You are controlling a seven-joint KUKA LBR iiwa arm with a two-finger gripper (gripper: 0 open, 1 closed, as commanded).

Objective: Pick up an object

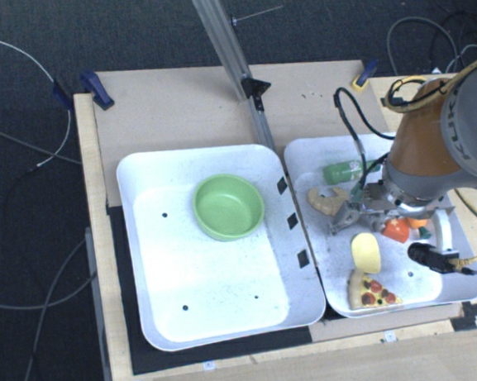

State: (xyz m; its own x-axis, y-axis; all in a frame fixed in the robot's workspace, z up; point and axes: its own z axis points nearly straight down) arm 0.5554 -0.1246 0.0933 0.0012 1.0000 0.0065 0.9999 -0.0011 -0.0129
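- We see the gripper (350,215) low in the right bin (340,289); we cannot tell its state.
- Just beside it lie a tan object (326,200) and a yellow object (366,251).
- A green bowl (228,206) sits well apart in the left bin (191,314).

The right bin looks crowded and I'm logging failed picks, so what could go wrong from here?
1. The gripper sits low among close-packed items: the tan piece, the yellow block and the orange item. It may nudge neighbours rather than grasp one.
2. The black cable trails over the green bottle and could snag or drag it.
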